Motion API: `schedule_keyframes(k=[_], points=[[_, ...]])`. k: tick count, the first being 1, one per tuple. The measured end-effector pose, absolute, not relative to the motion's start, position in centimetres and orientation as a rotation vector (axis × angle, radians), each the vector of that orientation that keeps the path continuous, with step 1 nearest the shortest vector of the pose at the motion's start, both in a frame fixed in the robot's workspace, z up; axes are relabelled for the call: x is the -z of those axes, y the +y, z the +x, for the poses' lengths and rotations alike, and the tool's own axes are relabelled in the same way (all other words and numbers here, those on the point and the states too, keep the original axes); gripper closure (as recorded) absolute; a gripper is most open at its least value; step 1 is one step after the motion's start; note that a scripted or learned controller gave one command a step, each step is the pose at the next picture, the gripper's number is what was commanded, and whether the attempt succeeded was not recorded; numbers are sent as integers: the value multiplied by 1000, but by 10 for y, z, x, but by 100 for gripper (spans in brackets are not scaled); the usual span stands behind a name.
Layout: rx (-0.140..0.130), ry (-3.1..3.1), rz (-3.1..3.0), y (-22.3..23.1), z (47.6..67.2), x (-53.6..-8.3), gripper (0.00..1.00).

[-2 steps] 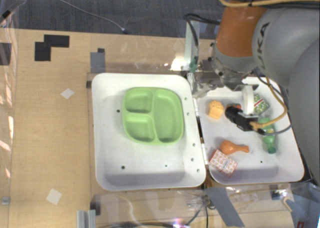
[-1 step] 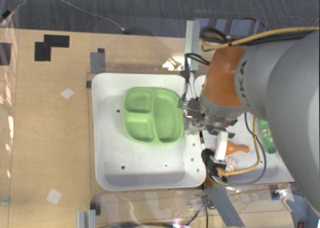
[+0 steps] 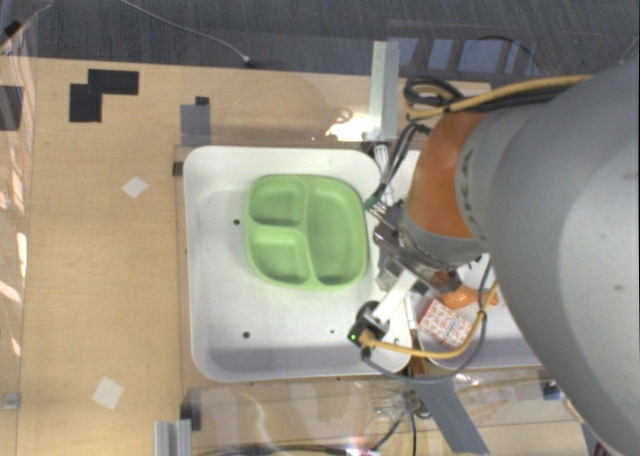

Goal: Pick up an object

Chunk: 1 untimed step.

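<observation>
A light green divided plate (image 3: 305,231) with three compartments lies flat in the left white bin (image 3: 205,274), toward its right side. My gripper (image 3: 412,276) hangs under the orange-banded wrist, over the left part of the right bin (image 3: 497,342), just right of the plate's edge. Beside the gripper, a small orange object (image 3: 458,297) and a red-and-white patterned item (image 3: 442,324) lie in the right bin, partly hidden by the arm. I see nothing held in the gripper.
The grey arm covers most of the right bin. A metal post (image 3: 385,89) stands behind the bins, between them. Black marks (image 3: 100,92) sit on the wooden bench at far left. The left bin's floor around the plate is bare.
</observation>
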<state>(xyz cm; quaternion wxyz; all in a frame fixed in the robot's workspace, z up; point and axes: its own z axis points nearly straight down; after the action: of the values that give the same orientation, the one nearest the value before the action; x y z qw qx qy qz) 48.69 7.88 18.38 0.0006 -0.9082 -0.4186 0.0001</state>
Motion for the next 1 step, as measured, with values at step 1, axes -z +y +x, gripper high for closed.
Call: schedule_keyframes(k=[1], points=[[4,-2002,-2422,80,488,-202,100]])
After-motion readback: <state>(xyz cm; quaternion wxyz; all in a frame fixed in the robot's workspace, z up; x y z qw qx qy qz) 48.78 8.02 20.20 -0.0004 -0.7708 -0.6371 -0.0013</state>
